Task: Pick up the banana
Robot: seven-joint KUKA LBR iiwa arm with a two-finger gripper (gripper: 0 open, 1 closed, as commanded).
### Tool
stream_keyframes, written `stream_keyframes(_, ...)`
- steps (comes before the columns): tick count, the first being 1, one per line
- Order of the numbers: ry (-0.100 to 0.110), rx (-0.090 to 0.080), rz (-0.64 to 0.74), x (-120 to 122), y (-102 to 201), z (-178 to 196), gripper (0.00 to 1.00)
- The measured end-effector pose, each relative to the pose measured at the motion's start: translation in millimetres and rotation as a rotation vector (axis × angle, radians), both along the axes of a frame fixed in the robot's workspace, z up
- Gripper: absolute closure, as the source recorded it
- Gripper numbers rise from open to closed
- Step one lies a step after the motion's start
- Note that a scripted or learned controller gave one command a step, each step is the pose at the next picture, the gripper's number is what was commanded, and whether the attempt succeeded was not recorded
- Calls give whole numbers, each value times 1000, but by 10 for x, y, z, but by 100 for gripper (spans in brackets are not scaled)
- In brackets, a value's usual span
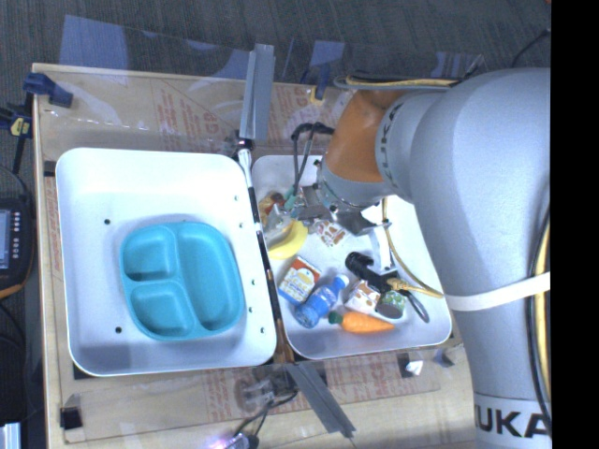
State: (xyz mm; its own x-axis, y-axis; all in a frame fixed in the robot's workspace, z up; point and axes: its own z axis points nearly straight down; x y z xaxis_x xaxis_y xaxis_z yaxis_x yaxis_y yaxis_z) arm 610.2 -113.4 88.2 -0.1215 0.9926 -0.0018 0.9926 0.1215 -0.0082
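I see a clear-sheeted tabletop (pixel 140 110) on dark carpet (pixel 281 7). The gripper (pixel 309 215) hangs by the banana (pixel 287 239) in the crowded right bin (pixel 426 288); I cannot tell its state. The left bin (pixel 84 185) holds a blue tray (pixel 182 279).

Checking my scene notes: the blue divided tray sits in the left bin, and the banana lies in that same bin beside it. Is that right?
Not quite. The camera view shows the blue divided tray in the left bin, but the banana lies in the right bin, near its left wall.
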Motion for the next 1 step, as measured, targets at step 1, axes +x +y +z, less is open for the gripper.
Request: stream_keyframes(1,6,1,3,-4,-1,67,100)
